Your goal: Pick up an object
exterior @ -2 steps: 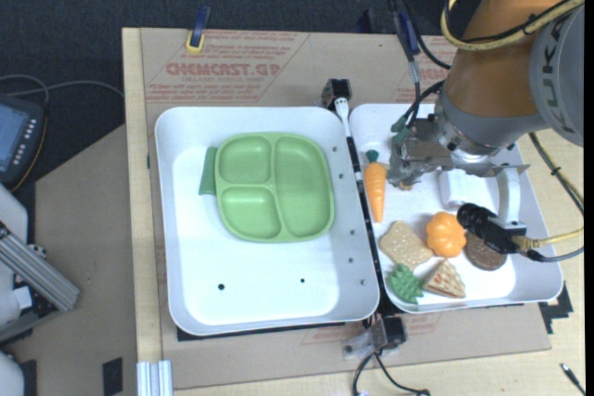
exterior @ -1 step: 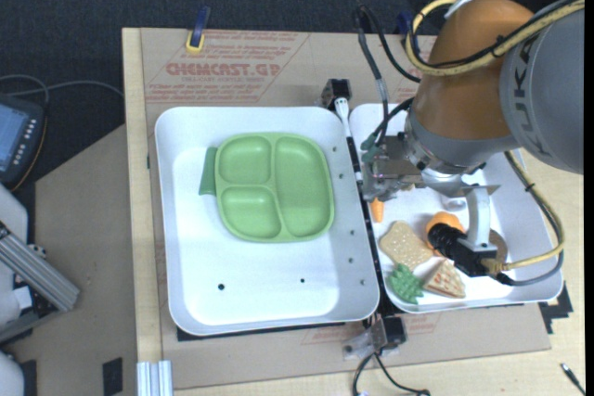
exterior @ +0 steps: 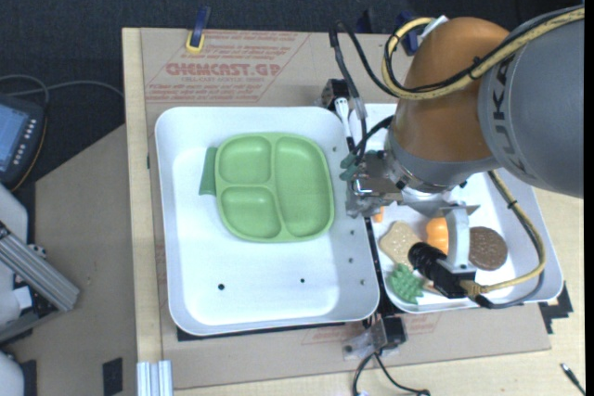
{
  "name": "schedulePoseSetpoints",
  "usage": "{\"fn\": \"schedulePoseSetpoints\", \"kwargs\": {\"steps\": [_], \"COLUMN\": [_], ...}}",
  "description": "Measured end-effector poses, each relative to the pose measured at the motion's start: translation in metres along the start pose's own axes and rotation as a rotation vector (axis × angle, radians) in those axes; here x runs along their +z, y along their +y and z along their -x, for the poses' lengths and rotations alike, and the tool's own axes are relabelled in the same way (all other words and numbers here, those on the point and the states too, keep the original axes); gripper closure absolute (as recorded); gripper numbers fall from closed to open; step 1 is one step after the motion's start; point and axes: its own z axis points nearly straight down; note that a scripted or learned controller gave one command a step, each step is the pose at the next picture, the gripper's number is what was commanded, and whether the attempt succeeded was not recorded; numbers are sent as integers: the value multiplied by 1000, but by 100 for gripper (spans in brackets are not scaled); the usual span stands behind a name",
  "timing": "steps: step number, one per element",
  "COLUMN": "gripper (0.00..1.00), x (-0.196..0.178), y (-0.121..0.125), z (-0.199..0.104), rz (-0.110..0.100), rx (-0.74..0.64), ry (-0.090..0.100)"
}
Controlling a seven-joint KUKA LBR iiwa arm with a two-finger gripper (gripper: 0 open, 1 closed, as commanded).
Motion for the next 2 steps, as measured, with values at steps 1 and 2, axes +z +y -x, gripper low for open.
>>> {"fn": "schedulePoseSetpoints", "kwargs": {"steps": [1, 2], "gripper": [100, 100], "x": [16, -1], "y": [-4, 7], "z": [6, 5], "rz": [0, 7], "rx": [4, 2], "ry": [-1, -1]}}
